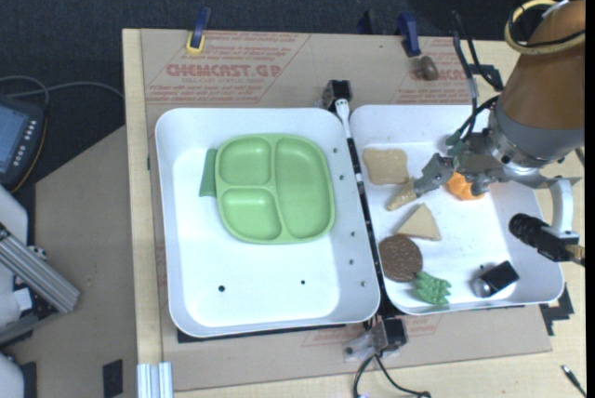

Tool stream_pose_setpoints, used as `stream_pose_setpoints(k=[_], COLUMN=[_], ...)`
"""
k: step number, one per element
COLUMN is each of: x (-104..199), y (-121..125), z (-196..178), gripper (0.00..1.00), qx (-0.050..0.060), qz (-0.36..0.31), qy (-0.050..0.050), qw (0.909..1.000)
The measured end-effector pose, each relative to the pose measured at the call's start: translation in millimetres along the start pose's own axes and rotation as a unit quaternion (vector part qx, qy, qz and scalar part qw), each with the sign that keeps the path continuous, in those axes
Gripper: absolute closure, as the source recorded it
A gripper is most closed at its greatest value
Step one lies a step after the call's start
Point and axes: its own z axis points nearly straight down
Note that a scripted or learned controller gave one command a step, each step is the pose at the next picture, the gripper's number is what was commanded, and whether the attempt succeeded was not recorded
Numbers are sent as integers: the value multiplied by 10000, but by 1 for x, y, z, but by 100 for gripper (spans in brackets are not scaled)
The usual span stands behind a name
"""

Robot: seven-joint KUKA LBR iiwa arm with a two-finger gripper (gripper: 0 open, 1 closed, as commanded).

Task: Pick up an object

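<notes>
The end effector is hovering in the right bin near its far edge, fingers spread, nothing pinched. The orange toy piece is sitting just beside it; it looks light, rigid and slick, so I'd be gripping across its middle.

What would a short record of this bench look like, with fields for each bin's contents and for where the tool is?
left bin: green divided plate
right bin: square cracker, triangular wedge, brown round patty, green leafy piece, orange piece, small black and silver item
tool: above the right bin, by the orange piece
tool state: cannot tell whether it holds anything
arm: reaches in from the right
</notes>
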Motion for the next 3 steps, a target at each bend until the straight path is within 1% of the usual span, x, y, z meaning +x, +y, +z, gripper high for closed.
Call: stream_pose_setpoints(k=[1,2,3], x=[0,-2,-8], y=[3,2,6], z=[-7,56,101], gripper=[0,0,0], qx=[-70,-38,-45], qz=[-14,-7,-8], qy=[-8,-1,-2], qw=[10000,10000,10000])
